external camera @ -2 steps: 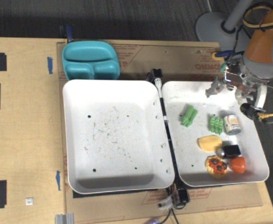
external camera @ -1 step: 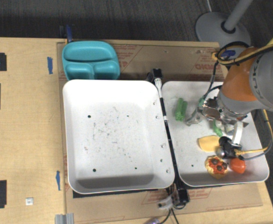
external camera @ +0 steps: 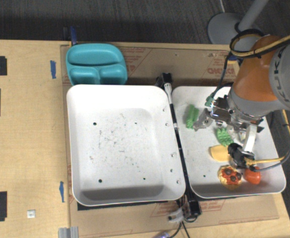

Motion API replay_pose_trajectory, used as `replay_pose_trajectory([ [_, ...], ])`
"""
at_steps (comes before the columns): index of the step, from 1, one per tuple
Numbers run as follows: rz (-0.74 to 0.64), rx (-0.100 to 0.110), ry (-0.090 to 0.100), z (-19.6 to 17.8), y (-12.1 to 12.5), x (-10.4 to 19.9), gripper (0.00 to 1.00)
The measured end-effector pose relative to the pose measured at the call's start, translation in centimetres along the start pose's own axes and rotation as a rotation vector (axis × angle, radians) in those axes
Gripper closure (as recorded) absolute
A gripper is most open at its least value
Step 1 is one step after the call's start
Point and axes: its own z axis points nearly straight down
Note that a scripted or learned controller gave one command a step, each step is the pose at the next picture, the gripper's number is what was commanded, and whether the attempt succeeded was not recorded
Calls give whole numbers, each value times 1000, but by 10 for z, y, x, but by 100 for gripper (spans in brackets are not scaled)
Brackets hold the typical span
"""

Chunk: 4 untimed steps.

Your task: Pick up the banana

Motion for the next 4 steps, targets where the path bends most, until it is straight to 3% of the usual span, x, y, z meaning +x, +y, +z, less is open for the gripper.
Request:
replay_pose_trajectory([
  [1, -171, 5, 0, 0, -68, 29, 0],
  [2, -91, 1, 0, 0, -101, 103, 0],
  [3, -409, -1, -1, -59, -33, 85, 0],
  [4, -174, -15, 3, 59, -65, 150, 0],
])
